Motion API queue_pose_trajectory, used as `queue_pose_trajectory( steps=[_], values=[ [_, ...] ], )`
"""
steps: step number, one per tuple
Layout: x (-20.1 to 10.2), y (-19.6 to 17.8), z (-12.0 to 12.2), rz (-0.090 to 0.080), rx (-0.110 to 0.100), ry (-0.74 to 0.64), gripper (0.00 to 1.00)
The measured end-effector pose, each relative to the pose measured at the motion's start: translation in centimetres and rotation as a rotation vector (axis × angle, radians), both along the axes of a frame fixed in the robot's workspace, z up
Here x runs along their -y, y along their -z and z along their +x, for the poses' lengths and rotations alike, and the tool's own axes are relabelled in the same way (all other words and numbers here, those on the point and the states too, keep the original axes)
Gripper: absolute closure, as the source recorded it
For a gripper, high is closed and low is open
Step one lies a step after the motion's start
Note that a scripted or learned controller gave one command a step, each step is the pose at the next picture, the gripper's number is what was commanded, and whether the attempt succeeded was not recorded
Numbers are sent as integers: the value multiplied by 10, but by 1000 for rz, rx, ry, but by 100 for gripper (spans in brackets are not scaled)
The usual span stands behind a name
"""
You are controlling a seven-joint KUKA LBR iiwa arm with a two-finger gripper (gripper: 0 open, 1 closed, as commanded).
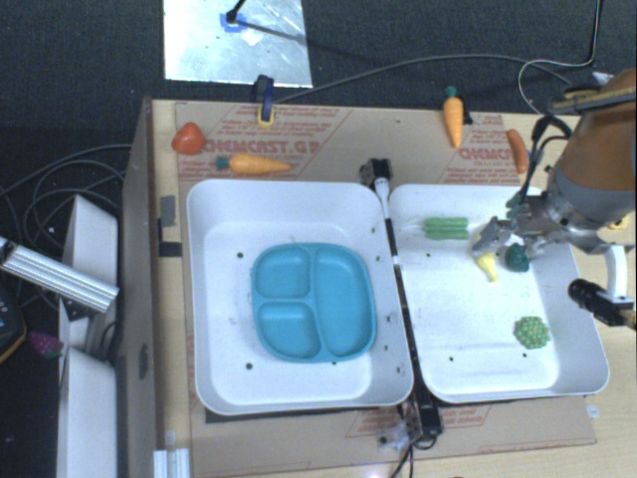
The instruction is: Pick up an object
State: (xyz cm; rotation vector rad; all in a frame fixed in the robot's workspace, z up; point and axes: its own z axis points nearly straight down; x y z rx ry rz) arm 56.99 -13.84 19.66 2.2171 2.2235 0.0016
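In the right-hand shallow white plastic bin point(557, 371), seen from the single overhead camera, the grey arm with its orange band reaches in from the right, and its gripper point(501, 239) sits low over the bin's upper middle. I cannot tell whether it is open or closed, because the metal parts blur together. Just beneath it lie a small yellow plastic piece point(487, 266) and a small dark teal rounded object point(517, 258), close beside each other and apparently touching or nearly so. Nothing can be seen gripped.

The likeliest targets are those two pieces, since they lie right under the tool. To do the grasp well, I judge the tool should settle on one item only, centred over it, so the neighbour is not nudged aside or pinched along with it. It should then descend squarely to the bin floor before closing.

Counting the right bin gives one green elongated toy vegetable point(445, 228) near the top, one bumpy green broccoli-like toy point(531, 332) lower right, plus the yellow and teal pieces, making four objects. The left white bin point(214, 207) holds one light blue three-compartment plate point(313, 301). On the cardboard-covered tabletop point(328, 132) behind the bins lie three orange toy carrots point(258, 165) and one red-orange rounded toy point(188, 138).
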Motion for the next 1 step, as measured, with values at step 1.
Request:
queue_pose_trajectory(
  steps=[1],
  values=[
    [32,94,57,0,-3,-1,0]
  ],
)
